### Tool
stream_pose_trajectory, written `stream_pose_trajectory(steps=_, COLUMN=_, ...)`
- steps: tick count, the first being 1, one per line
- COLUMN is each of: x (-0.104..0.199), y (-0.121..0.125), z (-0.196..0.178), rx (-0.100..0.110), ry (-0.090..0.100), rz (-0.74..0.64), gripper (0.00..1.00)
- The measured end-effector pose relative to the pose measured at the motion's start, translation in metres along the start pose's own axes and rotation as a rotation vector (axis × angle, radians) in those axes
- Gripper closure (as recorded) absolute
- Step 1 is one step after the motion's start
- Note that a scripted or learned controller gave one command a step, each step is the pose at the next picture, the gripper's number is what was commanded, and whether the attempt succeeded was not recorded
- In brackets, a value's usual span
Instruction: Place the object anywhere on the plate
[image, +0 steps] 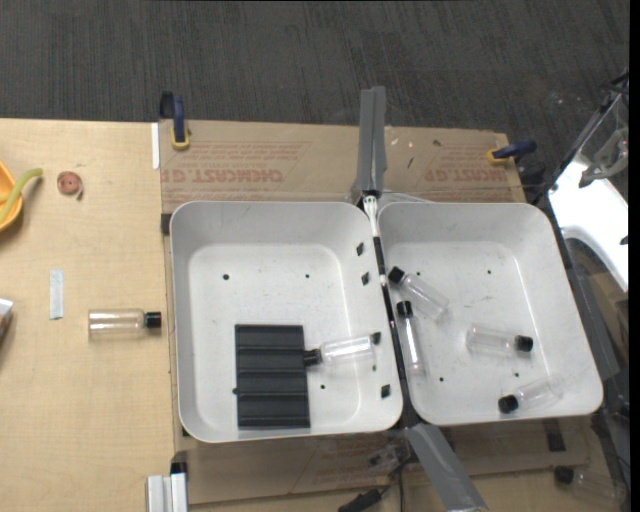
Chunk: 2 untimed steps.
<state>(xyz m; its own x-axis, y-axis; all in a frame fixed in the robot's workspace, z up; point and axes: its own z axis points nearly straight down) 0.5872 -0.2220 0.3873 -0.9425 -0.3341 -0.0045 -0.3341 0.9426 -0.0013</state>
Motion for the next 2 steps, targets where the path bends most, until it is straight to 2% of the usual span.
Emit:
stream_pose_trajectory(steps=1, x=-0.067, y=0.024, z=-0.041, rx=0.000, ry=-0.001, rz=-0.099, gripper=0.00)
stream_pose_trajectory(steps=2, x=-0.029, y=-0.011, z=-0.055, rx=0.000, ry=-0.001, rz=-0.352, gripper=0.00)
